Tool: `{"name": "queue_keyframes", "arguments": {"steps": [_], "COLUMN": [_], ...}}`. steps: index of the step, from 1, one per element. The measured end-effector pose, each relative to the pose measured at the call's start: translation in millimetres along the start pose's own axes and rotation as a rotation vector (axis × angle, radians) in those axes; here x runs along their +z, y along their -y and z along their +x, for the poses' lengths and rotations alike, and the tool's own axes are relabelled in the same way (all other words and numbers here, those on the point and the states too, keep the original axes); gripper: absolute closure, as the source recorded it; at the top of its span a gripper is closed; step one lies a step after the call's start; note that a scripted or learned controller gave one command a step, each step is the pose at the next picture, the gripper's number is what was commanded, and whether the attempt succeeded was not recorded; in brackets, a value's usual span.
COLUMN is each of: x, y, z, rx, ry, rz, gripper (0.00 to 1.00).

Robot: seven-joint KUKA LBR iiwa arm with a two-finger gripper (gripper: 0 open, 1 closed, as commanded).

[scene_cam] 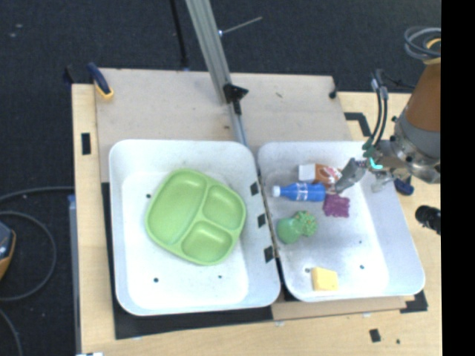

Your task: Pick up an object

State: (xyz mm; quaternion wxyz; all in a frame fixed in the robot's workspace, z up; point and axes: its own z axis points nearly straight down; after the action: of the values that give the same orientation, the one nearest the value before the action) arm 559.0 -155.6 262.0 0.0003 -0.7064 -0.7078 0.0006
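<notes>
**A:** What was in the right bin (401,269)?

**B:** One blue bottle (300,192), purple block (336,205), green toy (295,227), yellow block (323,279). Left bin (126,273): one green plate (195,216).

**A:** Gripper (347,178)?

**B:** At the bottle's 2 o'clock; couldn't tell its state.

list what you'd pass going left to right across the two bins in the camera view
green divided plate → green toy → blue bottle → yellow block → purple object → gripper
</notes>
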Motion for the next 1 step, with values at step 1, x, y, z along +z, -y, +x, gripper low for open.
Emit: {"name": "queue_keyframes", "arguments": {"steps": [1], "x": [-1.0], "y": [-0.5], "z": [-0.1], "rx": [0.0], "ry": [0.0], "rz": [-0.002], "gripper": [0.0]}}
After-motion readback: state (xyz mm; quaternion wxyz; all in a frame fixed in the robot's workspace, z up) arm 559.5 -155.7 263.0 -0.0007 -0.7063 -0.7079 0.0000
